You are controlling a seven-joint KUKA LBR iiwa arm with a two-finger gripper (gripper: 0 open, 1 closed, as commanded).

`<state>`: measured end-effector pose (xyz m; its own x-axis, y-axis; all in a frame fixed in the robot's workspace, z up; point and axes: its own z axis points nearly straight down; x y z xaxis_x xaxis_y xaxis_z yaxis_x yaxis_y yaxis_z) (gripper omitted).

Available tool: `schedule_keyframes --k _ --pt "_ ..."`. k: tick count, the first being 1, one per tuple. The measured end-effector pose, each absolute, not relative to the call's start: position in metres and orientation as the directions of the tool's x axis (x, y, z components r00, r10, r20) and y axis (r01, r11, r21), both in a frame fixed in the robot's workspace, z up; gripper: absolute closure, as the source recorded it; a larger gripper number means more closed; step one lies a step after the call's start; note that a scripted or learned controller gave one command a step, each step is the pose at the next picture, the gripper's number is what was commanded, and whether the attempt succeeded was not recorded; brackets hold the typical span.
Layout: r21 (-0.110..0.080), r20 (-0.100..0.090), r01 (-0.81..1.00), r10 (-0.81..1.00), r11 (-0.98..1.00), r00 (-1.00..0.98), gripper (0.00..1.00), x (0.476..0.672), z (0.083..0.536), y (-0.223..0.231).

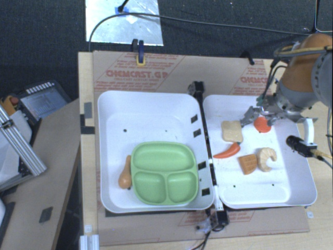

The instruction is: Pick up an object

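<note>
— So where is the gripper (258, 114)?

— Low over the right bin (299, 194), near its far side, at a red-orange round piece (263, 126) that lies just beside the fingertips. Whether the jaws are apart or together, I cannot tell.

— And the other items there?

— A tan bread slice (232, 131) sits left of the red piece, an orange pepper (228, 151) below it, then a waffle-like wedge (248, 164) touching a pale croissant (267, 158).

— The left bin (112, 139)?

— A green divided plate (164, 172) with a tan drumstick-shaped piece (125, 175) at its left edge.
</note>
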<state>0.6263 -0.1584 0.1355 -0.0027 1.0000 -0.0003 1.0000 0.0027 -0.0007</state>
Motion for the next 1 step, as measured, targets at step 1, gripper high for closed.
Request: schedule_keyframes --k 1 --pt "0.004 -0.001 1.0 1.0 0.002 -0.002 0.0 0.6277 0.086 -0.1584"
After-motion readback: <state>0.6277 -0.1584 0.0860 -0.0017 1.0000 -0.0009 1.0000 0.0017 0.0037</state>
